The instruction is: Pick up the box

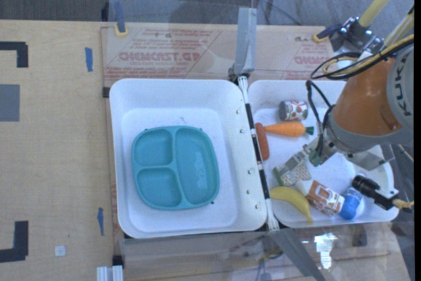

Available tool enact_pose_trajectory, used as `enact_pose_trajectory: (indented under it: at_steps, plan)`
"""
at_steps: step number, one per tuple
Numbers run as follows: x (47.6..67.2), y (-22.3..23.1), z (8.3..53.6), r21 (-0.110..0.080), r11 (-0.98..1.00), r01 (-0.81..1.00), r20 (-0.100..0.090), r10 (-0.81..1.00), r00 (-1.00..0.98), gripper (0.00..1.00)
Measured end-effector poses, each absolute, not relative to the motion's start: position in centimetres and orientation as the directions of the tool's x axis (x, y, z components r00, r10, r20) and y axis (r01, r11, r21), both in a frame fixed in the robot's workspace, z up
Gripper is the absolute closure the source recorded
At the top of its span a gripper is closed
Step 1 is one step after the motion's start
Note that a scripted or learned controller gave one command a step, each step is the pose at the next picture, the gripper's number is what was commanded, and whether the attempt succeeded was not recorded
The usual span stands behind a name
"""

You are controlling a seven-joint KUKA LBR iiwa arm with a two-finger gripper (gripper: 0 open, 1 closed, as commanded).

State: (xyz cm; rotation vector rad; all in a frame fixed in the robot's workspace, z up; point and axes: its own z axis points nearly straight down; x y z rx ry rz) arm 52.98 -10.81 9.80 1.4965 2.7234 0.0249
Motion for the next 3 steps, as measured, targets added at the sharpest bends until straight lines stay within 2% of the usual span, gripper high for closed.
enact_pose_trajectory:
  at_steps: [1,2,3]
  plan:
    - [51.9,-10.5,9.7,0.029,0.528,0.848,-0.023,0.849,-0.528,0.0]
    - [52.0,-10.8,10.8,0.031,0.525,0.851,-0.031,0.851,-0.524,1.0]
    - [52.0,-10.8,10.8,0.032,0.525,0.851,-0.032,0.851,-0.524,0.0]
